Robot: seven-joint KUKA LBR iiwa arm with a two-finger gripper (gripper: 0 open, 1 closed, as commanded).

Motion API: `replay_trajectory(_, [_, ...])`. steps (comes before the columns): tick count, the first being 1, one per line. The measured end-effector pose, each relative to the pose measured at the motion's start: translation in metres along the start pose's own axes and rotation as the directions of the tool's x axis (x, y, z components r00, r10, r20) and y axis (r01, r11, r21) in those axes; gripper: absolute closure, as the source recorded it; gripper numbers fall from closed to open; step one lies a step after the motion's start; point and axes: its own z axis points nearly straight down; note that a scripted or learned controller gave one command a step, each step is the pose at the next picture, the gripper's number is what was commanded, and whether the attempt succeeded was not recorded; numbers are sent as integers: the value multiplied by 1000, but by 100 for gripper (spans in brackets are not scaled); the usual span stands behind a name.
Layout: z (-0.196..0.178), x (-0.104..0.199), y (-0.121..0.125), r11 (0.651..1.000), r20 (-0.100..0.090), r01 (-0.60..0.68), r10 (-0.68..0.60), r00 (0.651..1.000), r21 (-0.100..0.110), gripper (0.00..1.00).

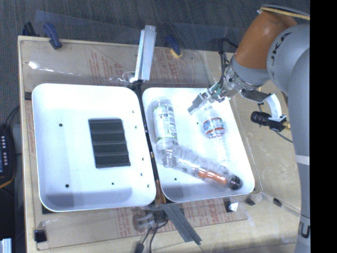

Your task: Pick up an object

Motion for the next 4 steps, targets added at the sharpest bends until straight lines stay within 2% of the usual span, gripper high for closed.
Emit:
replay_trajectory(1, [-15, 9, -21, 999, -3, 47, -47, 999, 3, 0])
replay_trajectory(2, [35, 1, -2, 998, -4, 69, -69, 998, 4, 0])
replay_trajectory(3, [1, 10, -25, 993, -3, 115, -115, 993, 3, 0])
replay_trajectory(4, [11, 5, -16, 997, 0, 78, -78, 997, 1, 0])
